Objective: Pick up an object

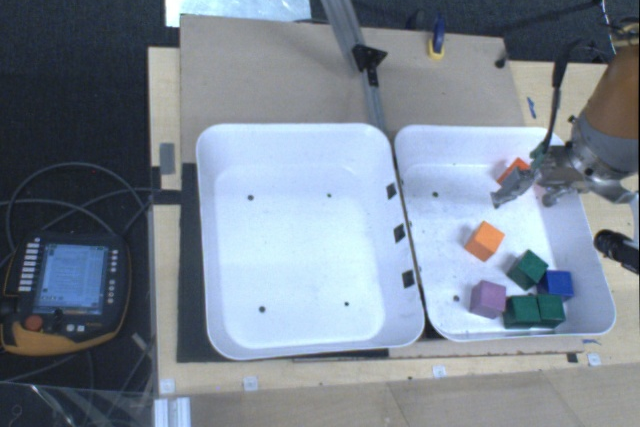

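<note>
Two bins sat on the surface; my claw [512,183] hung over the right bin [440,147], clamped on an orange-red block [514,169]. Nearer lay orange cube [485,241], purple cube [488,298], green blocks [527,267], blue cube [557,283].

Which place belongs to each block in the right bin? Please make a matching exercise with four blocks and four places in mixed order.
Blocks:
1. orange block
2. purple block
3. blue block
4. red-orange block

Places:
A. at the gripper fingertips
B. nearest the right wall
C. middle of the bin
D. left of the green blocks, near the front wall

Pairs: 1-C, 2-D, 3-B, 4-A
</note>
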